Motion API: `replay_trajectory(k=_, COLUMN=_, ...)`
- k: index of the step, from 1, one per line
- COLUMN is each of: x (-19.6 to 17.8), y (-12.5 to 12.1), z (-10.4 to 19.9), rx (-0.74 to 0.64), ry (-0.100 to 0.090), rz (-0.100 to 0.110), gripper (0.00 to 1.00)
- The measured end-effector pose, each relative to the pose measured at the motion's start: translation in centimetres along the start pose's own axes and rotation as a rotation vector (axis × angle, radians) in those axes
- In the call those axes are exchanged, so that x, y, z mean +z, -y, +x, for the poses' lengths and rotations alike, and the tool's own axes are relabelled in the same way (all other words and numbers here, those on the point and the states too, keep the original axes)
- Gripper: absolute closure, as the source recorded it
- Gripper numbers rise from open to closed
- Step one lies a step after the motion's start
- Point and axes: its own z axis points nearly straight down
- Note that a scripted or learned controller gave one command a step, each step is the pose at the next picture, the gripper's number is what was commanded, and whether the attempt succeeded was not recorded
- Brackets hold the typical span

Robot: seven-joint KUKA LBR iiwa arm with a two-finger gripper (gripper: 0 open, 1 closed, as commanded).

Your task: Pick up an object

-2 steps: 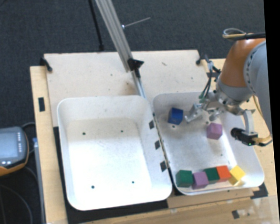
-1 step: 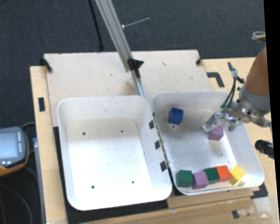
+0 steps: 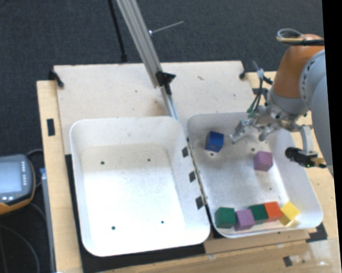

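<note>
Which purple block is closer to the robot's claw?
The purple block lying alone mid-bin, just below the gripper. The other purple block sits in the row at the bin's near edge.

grey arm from the right — gripper (image 3: 251,131) low, fingers spread

One fixed camera looks down at a slant on both white bins (image 3: 133,182) from above the bench (image 3: 109,90).

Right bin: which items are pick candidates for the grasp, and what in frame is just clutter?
Candidates, all in the right bin:
blue cube
purple cube
row along the near wall: green cube, second purple cube, second green cube, orange cube, yellow cube
gripper hangs above the bin

Not part of the job:
left bin
aluminium pole
handheld pendant
</note>
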Motion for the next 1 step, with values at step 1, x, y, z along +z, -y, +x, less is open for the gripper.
replay_trajectory(k=1, x=-0.01, y=0.49, z=4.07, rx=0.001, ry=-0.001, rz=0.003, gripper=0.00)
